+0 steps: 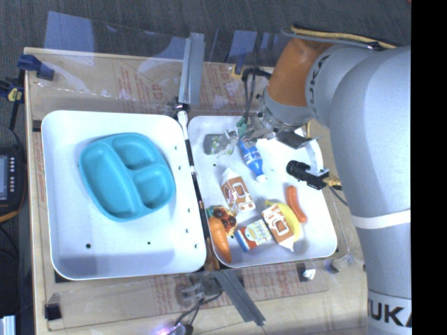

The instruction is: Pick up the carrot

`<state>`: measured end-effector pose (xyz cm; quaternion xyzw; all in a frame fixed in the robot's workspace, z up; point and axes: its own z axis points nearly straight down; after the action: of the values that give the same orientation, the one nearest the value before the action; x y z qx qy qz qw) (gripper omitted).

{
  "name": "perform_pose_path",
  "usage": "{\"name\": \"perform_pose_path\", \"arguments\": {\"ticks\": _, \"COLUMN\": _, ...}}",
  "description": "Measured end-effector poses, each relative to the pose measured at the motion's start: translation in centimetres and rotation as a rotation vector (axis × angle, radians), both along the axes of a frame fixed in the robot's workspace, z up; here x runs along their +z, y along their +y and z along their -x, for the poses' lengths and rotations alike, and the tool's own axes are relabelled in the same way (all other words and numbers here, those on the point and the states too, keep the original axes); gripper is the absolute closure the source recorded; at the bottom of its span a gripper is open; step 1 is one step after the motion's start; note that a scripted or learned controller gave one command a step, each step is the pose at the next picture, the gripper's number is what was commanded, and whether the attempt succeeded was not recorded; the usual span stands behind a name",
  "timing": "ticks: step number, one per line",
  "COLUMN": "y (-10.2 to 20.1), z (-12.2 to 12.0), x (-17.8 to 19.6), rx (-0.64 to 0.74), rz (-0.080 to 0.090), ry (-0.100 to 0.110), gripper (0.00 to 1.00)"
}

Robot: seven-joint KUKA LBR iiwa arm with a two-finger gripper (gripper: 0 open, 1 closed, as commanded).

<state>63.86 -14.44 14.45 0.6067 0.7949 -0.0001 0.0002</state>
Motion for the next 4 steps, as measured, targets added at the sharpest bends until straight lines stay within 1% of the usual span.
{"name": "perform_pose_path", "arguments": {"ticks": 1, "y": -6.0, "z": -0.9, "x": 7.5, "rx": -0.041, "rz": 0.000, "ry": 0.000, "gripper": 0.00}}
{"name": "perform_pose_path", "arguments": {"ticks": 2, "y": -2.4, "z": 6.0, "x": -0.6, "rx": 0.037, "rz": -0.001, "ry": 0.006, "gripper": 0.00}}
{"name": "perform_pose_path", "arguments": {"ticks": 3, "y": -6.5, "z": 0.3, "x": 12.7, "rx": 0.219, "rz": 0.001, "ry": -0.002, "gripper": 0.00}}
{"name": "perform_pose_path", "arguments": {"ticks": 4, "y": 0.3, "z": -1.8, "x": -0.8, "rx": 0.293, "rz": -0.001, "ry": 0.003, "gripper": 0.00}}
